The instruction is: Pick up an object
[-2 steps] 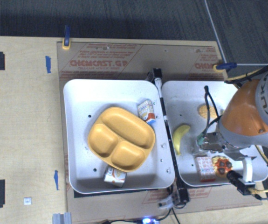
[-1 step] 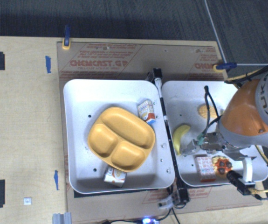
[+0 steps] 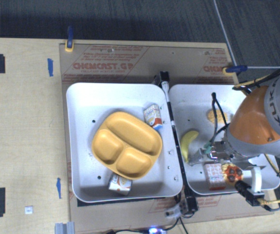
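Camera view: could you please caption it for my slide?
KUKA arm reaches into right bin beside a banana; yellow divided tray fills left bin.

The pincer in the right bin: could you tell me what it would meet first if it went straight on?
Probably the banana, just left of the pincer in the right bin; depth is unclear.

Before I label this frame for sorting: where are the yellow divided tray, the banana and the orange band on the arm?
yellow divided tray (image 3: 126,144): camera view, central ridge.
banana (image 3: 188,143): camera view, mid-body.
orange band (image 3: 254,121): camera view, its broad face.

Two white bins (image 3: 76,130), perhaps cardboard (image 3: 105,65) beneath
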Tool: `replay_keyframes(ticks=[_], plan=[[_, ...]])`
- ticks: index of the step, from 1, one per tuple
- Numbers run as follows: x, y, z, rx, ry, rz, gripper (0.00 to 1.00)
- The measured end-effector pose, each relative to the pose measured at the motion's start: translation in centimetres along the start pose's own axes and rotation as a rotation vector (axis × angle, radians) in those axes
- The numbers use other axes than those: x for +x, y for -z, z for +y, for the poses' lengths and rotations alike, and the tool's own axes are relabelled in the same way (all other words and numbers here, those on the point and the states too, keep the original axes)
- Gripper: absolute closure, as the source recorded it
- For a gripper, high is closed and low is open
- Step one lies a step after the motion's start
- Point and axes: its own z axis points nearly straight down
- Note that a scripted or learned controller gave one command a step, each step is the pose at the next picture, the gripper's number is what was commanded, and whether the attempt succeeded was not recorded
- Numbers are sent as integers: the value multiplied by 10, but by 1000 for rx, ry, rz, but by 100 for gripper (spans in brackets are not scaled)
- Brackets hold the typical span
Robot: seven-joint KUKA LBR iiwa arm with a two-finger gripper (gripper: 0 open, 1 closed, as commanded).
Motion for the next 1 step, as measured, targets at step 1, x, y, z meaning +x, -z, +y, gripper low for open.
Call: replay_keyframes(ticks=[1], plan=[[0, 11, 2, -6, 0, -2, 100]])
